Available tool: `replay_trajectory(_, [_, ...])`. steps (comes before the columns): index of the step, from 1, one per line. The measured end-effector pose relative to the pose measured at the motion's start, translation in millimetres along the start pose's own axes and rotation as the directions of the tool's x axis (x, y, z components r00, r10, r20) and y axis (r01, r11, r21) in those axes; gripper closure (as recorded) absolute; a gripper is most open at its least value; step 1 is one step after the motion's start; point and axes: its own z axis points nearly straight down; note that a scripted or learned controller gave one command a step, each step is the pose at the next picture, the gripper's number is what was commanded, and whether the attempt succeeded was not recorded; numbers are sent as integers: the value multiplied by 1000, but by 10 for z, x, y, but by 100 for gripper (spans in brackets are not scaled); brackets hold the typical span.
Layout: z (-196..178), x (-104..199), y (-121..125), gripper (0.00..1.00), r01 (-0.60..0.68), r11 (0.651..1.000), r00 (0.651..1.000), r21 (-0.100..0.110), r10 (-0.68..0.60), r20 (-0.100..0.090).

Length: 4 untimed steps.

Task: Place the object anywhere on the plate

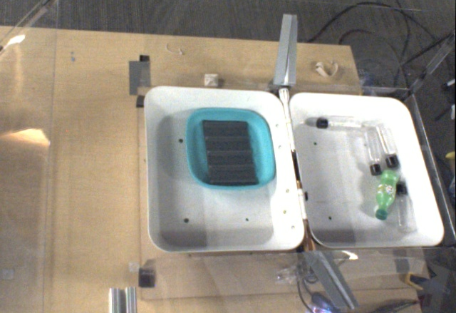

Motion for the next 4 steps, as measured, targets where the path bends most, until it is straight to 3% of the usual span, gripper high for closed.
replay_trajectory(2, [-14,-46,54,0,-252,968,968,-1,252,-3])
replay_trajectory(3, [-14,-47,54,0,-388,921,921,0,388,-3])
replay_trajectory(4, [201,-38,47,0,-400,916,916,0,400,-2])
